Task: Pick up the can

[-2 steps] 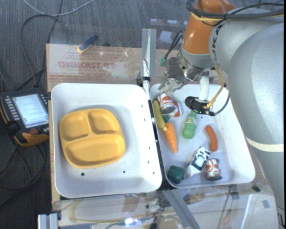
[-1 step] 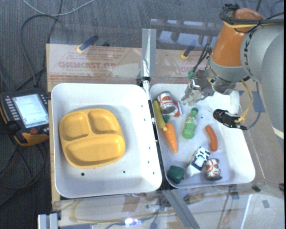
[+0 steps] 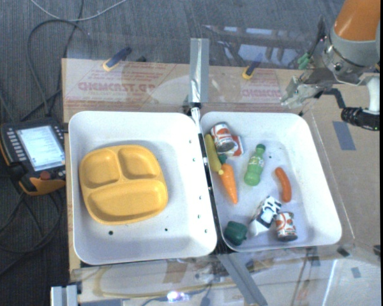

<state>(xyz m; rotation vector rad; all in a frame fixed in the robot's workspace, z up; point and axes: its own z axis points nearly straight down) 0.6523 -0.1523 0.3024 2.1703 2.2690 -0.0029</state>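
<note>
1. Two cans counted, both in the right bin (image 3: 319, 171): larger can (image 3: 225, 139) on its side near the far left corner, just beside the yellow stick-shaped thing (image 3: 211, 153); smaller can (image 3: 285, 225) at the near edge, touching the black-and-white carton (image 3: 265, 213).
2. One each of the rest: green bottle (image 3: 255, 165), carrot (image 3: 228, 183), sausage (image 3: 283, 183), dark green lump (image 3: 236, 232).
3. Strewn loose, probably tipped in as clutter to pick from.
4. One yellow divided plate (image 3: 123, 183) in the left bin (image 3: 80, 132), likely as a drop spot.
5. Gripper (image 3: 300, 92) beyond the right bin's far right corner, well apart from both cans, holding nothing visible; clenched or released, cannot tell.
</note>
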